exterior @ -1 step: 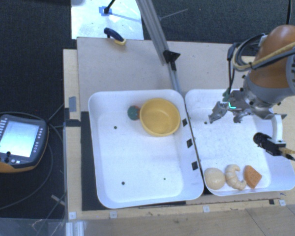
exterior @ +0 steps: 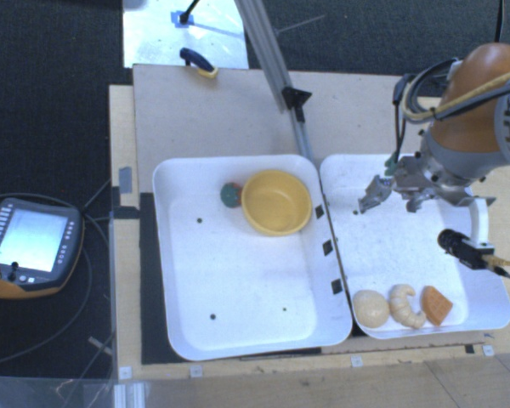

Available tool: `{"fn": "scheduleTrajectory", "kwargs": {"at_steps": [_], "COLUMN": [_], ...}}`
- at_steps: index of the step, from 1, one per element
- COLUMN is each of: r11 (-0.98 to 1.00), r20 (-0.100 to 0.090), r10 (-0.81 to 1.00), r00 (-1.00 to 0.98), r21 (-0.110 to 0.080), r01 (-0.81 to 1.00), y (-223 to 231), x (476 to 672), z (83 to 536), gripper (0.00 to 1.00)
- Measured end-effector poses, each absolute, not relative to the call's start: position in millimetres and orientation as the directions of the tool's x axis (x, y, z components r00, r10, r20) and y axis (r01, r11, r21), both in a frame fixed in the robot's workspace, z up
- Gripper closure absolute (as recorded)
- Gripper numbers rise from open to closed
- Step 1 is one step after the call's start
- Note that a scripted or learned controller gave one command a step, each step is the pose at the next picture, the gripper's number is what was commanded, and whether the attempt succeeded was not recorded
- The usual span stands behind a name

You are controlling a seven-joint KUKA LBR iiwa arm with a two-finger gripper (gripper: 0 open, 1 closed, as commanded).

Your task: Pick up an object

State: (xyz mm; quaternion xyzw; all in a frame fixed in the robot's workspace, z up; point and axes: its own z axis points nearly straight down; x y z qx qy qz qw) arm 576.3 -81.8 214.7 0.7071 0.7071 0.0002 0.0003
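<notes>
The left bin (exterior: 238,313) holds a yellow bowl (exterior: 276,202) at its far side, with a small dark green object (exterior: 230,195) touching the bowl's left rim. Along the near edge of the right bin (exterior: 408,245) lie a cream rounded lump (exterior: 371,308), a pale curled piece (exterior: 405,305) and an orange wedge (exterior: 436,304) in a row. My gripper (exterior: 393,195) hangs over the far part of the right bin, well away from those three. Its fingers look open, and nothing is between them.
A slanted metal pole (exterior: 272,53) with a black clamp ends near the far edge where the two bins meet. A teach pendant (exterior: 30,246) lies off the bench to the left. A black cylinder (exterior: 463,249) on the arm juts over the right bin.
</notes>
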Motion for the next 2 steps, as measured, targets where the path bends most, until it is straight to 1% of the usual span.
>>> {"fn": "scheduleTrajectory", "kwargs": {"at_steps": [1, 2], "r11": [0.000, 0.000], "r20": [0.000, 0.000], "r10": [1.000, 1.000], "r00": [0.000, 0.000], "r21": [-0.003, -0.004], "r01": [1.000, 1.000], "y": [-81.4, -81.4], "x": [571.6, 567.5], "z": [172.2, 110.1], "gripper": [0.00, 0.00]}}
